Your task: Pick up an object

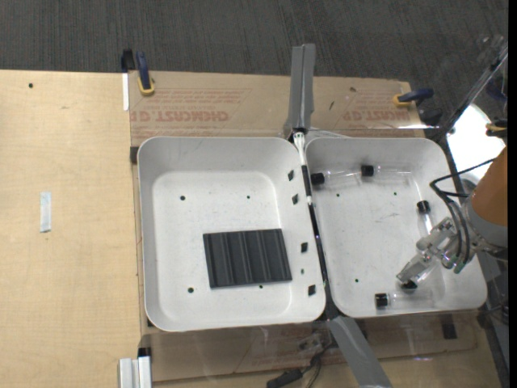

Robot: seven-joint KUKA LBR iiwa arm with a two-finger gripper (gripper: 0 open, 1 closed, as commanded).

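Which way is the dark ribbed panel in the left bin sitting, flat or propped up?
Flat. The dark ribbed panel lies face-up on the floor of the left bin, all four edges down, clear of the walls.

Robot lab: clamped bench [65, 176], white bins [161, 297]

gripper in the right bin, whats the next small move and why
Probably a short drop straight down, then close. The gripper hangs low in the right bin, just above a clear tube with a black cap by the near wall, and nothing shows between its fingers.
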